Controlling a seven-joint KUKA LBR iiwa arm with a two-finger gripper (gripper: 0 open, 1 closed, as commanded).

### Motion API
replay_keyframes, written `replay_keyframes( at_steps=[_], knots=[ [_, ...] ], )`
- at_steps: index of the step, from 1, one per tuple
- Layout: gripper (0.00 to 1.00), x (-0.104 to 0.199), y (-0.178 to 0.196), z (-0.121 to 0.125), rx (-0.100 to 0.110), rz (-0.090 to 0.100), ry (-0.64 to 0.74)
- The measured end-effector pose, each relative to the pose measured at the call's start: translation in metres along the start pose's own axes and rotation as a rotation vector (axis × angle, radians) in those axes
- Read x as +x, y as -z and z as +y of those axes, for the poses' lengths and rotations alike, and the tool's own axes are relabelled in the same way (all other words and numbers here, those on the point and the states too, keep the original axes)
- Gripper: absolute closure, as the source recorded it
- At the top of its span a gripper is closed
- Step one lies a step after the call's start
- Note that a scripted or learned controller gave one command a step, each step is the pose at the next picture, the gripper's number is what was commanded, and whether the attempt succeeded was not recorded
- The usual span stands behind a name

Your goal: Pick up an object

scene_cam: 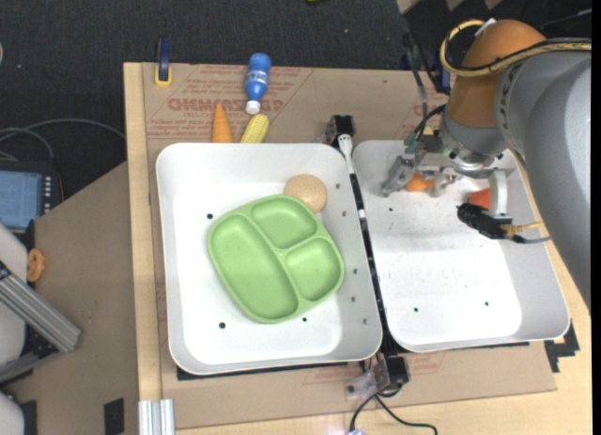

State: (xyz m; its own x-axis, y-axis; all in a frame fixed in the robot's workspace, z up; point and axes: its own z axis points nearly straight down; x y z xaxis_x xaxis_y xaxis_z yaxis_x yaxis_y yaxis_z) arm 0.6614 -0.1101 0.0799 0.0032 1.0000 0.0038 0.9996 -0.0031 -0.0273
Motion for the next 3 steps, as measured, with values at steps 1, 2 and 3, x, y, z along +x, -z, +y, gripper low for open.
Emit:
replay_keyframes(
  at_steps=[1, 2, 3],
  knots=[
    [0.00, 0.000, 0.004, -0.028, -0.023, -0.003, 0.002],
    [0.00, 0.000, 0.004, -0.027, -0.026, -0.003, 0.003],
    [0.00, -0.015, 0.000, 0.000, 0.000, 0.002, 0.000]
  ],
)
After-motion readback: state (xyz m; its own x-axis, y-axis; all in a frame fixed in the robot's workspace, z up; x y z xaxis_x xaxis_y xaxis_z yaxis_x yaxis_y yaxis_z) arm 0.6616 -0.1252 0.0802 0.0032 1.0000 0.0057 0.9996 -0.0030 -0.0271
